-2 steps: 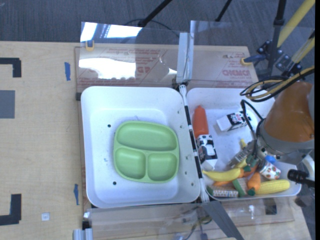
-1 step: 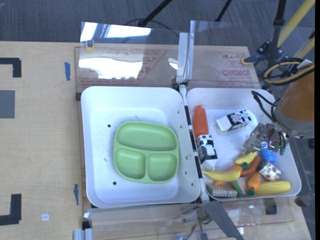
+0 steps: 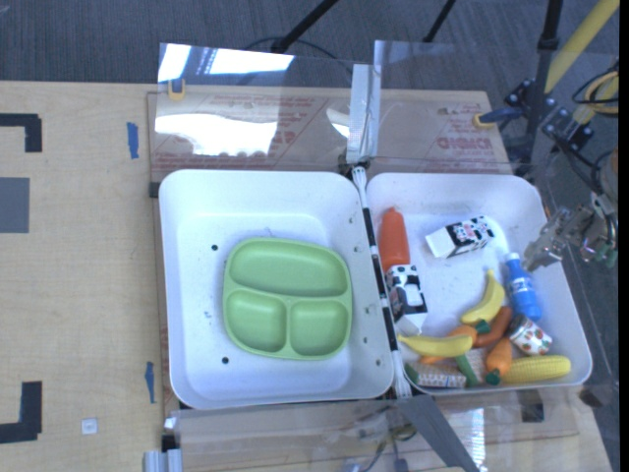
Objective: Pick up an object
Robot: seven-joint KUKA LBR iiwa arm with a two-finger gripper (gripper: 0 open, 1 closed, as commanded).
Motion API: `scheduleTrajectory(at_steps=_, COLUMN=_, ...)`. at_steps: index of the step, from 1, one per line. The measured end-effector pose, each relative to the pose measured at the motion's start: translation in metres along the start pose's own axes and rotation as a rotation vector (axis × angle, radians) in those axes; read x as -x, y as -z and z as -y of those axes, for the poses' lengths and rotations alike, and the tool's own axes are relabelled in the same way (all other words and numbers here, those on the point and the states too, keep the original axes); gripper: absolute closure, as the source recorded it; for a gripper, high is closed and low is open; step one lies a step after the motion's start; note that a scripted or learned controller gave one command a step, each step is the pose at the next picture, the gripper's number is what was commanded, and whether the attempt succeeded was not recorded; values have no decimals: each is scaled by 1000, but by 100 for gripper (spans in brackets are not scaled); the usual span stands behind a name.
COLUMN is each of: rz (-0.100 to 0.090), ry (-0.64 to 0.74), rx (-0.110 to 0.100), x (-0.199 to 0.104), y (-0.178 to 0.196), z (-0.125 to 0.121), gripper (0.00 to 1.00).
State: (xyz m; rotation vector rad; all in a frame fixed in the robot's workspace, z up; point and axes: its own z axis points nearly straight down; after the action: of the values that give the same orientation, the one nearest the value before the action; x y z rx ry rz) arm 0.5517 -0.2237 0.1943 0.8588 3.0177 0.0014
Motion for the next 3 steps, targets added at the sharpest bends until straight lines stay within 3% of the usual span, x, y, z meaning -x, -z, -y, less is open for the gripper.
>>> scheduleTrajectory(at_steps=1, rz=0, ry=0, rx=0, x=0, y=0, z=0, gripper=0)
scheduleTrajectory(at_steps=2, rz=-2, ry=216, rx=0, x=-16, y=-85, z=9, gripper=0)
scheduleTrajectory(at_steps=3, rz=2, ry=213, rx=4, x=-14, y=-75, z=8, gripper=100)
